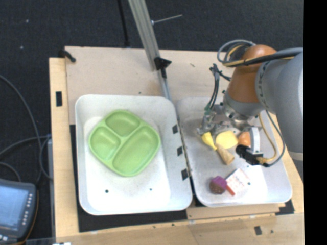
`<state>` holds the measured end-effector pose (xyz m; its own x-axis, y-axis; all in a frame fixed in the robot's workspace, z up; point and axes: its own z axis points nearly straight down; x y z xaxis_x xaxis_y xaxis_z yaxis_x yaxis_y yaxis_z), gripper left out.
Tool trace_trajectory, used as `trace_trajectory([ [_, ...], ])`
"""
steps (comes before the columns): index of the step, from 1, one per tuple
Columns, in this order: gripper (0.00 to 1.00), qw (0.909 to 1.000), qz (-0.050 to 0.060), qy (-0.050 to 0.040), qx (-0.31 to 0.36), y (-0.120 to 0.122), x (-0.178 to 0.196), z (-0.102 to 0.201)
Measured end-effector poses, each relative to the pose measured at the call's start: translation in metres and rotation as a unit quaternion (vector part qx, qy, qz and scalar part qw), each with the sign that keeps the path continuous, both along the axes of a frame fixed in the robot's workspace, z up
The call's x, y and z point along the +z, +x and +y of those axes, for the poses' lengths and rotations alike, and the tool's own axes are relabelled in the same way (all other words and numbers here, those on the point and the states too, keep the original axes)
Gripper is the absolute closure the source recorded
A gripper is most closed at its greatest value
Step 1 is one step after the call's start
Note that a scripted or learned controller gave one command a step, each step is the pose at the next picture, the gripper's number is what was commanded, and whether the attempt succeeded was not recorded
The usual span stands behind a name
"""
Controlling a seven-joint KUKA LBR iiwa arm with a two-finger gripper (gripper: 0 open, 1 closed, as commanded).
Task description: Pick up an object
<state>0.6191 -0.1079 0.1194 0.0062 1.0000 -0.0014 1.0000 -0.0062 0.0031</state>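
Toys lie bunched under the gripper (220, 128) near the right bin's (276, 188) back edge: a yellow piece (226, 139) touching a cork-like peg (226, 154). I judge both light, stiff and smooth; grip the peg across its sides. A purple lump (217, 185) and a card (238, 181) sit near the front edge.

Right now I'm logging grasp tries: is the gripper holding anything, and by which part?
Cannot be told. The gripper is down among the yellow pieces in the right bin, and the wrist hides any hold.

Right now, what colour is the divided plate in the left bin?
Light green; the plate shows clearly in the camera view.
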Motion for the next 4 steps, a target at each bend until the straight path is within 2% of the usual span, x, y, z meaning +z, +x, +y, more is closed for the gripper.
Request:
trace_trajectory([
  [2, 1.00, 1.0000, -0.002, -0.0002, 0.004, -0.004, 0.116, -0.008],
  [3, 1.00, 1.0000, 0.002, -0.0005, 0.003, -0.003, 0.104, -0.010],
  [4, 1.00, 1.0000, 0.001, 0.0010, 0.006, -0.028, 0.118, 0.038],
])
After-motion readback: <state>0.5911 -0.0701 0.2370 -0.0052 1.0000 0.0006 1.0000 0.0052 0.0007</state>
